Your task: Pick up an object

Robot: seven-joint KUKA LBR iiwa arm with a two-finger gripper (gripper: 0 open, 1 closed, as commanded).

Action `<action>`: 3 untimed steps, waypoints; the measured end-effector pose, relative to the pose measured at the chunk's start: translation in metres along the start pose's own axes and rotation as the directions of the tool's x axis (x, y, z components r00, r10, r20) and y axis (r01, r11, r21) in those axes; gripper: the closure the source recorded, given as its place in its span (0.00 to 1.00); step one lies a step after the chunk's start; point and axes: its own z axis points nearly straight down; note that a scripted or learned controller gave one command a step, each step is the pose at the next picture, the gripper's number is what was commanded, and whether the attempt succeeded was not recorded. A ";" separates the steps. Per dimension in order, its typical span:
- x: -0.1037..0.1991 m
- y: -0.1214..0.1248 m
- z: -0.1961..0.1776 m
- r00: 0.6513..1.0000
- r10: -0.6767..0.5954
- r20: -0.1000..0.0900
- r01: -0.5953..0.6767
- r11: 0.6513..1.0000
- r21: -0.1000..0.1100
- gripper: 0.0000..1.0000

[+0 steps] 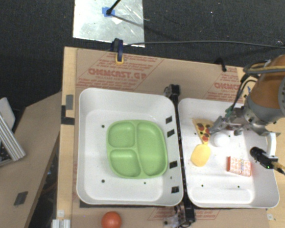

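Reaching in from the right, the grey KUKA arm with its orange band point(276, 72) bends downward over the right-hand shallow white bin point(234, 192), its wrist tilted toward the bin's upper middle. The two-finger gripper point(223, 126) sits low at the end of the wrist, just above and touching or nearly touching a small white rounded object point(221, 139); whether that object lies between the fingers cannot be told, and the fingers' spacing is too blurred to read. A dark cable runs from the wrist to a black fitting point(261, 157) beside the bin's right wall.

Within the same bin, a flat yellow pizza-slice toy with red spots point(202, 128) lies just left of the gripper, a yellow lemon-shaped object point(201, 155) rests below it near the bin's left wall, and a small pink-and-white rectangular packet point(239, 166) lies flat to the right, apart from the others.

A green three-compartment plastic tray point(136, 149) occupies the left-hand white bin point(96, 112). An orange-red ball point(111, 221) rests on the cardboard sheet point(150, 72) in front of the bins.
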 end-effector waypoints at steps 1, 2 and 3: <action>0.000 0.001 -0.013 1.000 0.000 0.001 0.000 1.000 -0.005 1.00; 0.005 -0.005 -0.072 1.000 -0.002 0.001 0.002 1.000 -0.006 1.00; 0.005 -0.003 -0.125 1.000 -0.003 0.001 0.003 1.000 -0.005 1.00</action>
